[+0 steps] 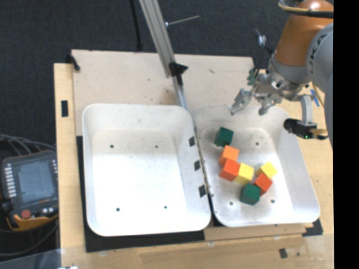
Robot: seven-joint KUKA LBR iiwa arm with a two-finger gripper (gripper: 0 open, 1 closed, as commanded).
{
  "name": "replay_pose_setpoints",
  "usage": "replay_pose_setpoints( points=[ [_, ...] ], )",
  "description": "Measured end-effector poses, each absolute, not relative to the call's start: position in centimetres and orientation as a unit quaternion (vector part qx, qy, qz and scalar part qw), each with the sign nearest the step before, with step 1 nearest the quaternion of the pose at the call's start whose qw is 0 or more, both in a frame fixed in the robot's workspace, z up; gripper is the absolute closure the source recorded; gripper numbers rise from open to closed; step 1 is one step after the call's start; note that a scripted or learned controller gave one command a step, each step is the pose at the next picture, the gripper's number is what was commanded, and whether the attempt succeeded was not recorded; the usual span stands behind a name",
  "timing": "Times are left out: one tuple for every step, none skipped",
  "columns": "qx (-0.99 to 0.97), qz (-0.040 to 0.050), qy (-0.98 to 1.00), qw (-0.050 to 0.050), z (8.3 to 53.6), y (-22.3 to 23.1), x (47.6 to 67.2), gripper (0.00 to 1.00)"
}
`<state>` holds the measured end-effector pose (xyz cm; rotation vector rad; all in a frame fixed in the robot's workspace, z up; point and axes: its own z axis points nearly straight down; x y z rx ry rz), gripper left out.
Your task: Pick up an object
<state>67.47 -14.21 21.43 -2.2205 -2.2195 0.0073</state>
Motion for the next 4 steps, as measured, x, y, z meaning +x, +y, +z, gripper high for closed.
replay_pose_setpoints(
  points=[
    [-0.706, 0.0017, -0.708, 0.000, 16.0, -13.4, 67.6, 0.00],
    [-0.706, 0.0019, -0.709, 0.001, 10.1, -12.7, 67.5, 0.00],
    [-0.705, -0.0012, -0.709, -0.003, 11.7, -12.9, 67.8, 1.00],
    [-0.707, -0.0022, -0.707, -0.003, 18.2, -13.3, 67.6, 1.00]
  ],
)
